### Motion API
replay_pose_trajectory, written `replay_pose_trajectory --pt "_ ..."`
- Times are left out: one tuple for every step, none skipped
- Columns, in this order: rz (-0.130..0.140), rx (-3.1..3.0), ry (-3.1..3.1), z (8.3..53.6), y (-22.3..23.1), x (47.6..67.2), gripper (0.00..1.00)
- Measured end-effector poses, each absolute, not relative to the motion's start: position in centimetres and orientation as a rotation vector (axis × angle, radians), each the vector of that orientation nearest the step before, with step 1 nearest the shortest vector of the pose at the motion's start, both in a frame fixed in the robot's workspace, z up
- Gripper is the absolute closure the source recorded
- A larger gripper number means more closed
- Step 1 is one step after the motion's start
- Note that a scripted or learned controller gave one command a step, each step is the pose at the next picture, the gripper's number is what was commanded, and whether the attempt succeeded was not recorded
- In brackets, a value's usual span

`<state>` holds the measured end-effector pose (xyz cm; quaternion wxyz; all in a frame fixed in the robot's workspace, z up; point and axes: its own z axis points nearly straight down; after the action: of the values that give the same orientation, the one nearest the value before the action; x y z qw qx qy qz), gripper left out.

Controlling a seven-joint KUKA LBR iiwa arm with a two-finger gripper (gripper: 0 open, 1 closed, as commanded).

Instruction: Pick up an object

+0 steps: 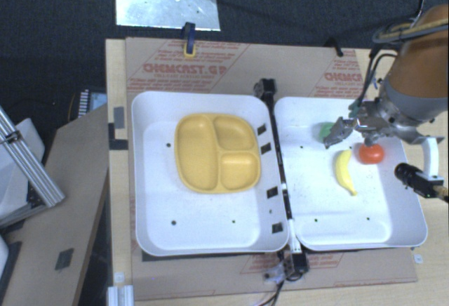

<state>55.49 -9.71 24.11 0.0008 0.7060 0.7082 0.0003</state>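
Observation:
In the right bin (pixel 337 227) lie a yellow banana (pixel 344 171), a red tomato-like ball (pixel 372 154) and a green object (pixel 326 130). The gripper (pixel 349 132) hangs low over the bin's far part. It sits just right of the green object and partly covers it. The banana's top end is just below the gripper, and the red ball is to its lower right. Nothing can be seen held in the gripper. The grey arm with its orange band (pixel 421 52) comes in from the upper right.
A yellow divided plate (pixel 216 152) lies in the left bin (pixel 161 227). A black divider strip (pixel 275 157) runs between the bins. A black fitting (pixel 419 182) juts in at the right bin's right edge. Cardboard (pixel 210 66) lies under both bins.

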Motion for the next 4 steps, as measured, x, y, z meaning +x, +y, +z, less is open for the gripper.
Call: replay_pose_trajectory --pt "-0.001 2.221 2.224 18.9 -8.7 55.3 0.0" --pt "-0.002 2.222 2.224 12.8 -8.7 54.9 0.0" --pt "-0.003 2.223 2.224 8.2 -8.6 54.8 0.0" --pt "0.001 2.221 2.22 9.4 -8.7 55.0 1.0"
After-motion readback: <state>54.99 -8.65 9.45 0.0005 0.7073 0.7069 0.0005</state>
